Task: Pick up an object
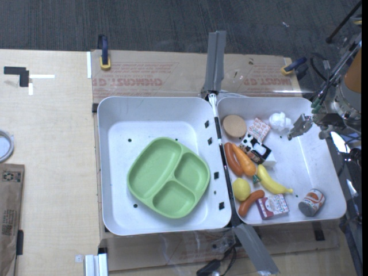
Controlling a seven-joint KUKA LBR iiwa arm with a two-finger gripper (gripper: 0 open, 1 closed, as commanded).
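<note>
Right now the claw (303,125) hangs over the right bin (322,171), near a white wad (279,120). Whether it is apart or together, I cannot tell. A banana (272,180) lies below.

Bright, even overhead light is washing over the bench, and the white bins (109,171) are glaring slightly along their rims. Soft, short shadows are falling beneath the green plate (168,178). Fine detail is blurring a little, and the dark floor is looking grainy

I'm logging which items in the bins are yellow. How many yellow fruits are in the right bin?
2. A banana lies near the middle of the right bin, and a lemon sits just left of it, by the divider. Others could be hidden under the pile.
</note>
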